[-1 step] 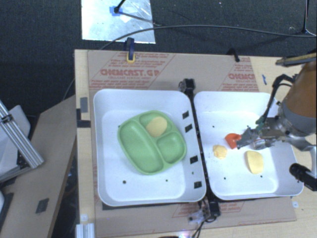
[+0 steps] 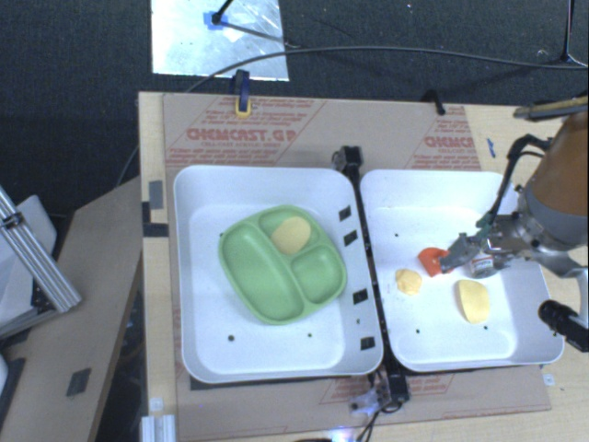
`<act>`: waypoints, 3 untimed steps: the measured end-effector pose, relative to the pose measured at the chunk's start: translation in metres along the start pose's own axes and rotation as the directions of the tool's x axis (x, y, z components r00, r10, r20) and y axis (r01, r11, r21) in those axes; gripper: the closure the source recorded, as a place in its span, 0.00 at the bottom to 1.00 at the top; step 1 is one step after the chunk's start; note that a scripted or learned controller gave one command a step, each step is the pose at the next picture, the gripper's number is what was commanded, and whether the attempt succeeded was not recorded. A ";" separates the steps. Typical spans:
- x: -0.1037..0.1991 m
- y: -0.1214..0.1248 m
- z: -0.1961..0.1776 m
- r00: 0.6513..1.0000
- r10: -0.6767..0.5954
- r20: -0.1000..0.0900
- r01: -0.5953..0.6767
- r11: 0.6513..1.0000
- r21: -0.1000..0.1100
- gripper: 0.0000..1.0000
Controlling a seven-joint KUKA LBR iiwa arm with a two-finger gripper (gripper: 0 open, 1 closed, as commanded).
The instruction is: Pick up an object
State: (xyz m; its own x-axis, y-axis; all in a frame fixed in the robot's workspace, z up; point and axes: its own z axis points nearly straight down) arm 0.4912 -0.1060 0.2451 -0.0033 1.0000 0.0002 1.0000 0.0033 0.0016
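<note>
The small red object (image 2: 431,261) lies in the right bin (image 2: 515,343), and the end effector (image 2: 453,259) sits at its right edge, touching or nearly so. Whether it is released or clenched I cannot tell, so no grasp can be claimed. Just below-left lies a small yellow lump (image 2: 409,282); a larger yellow piece (image 2: 474,300) lies near, to the lower right. A clean pick probably calls for centring over the red object, keeping clear of the lump, and lifting straight up. The left bin (image 2: 207,357) on the counter (image 2: 221,132) holds a green divided plate (image 2: 267,288) with a yellow item (image 2: 293,235) in one compartment.
</note>
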 end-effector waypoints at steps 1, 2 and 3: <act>0.007 0.001 0.061 1.000 0.002 -0.002 -0.002 1.000 0.006 0.00; 0.017 0.001 0.108 1.000 0.002 -0.002 -0.002 1.000 0.006 0.00; 0.017 0.001 0.160 1.000 0.003 -0.002 -0.003 1.000 0.006 0.00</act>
State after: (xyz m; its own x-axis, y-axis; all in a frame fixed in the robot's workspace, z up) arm 0.4923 -0.0888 0.0847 -0.0008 1.0000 0.0017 1.0000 0.0008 -0.0042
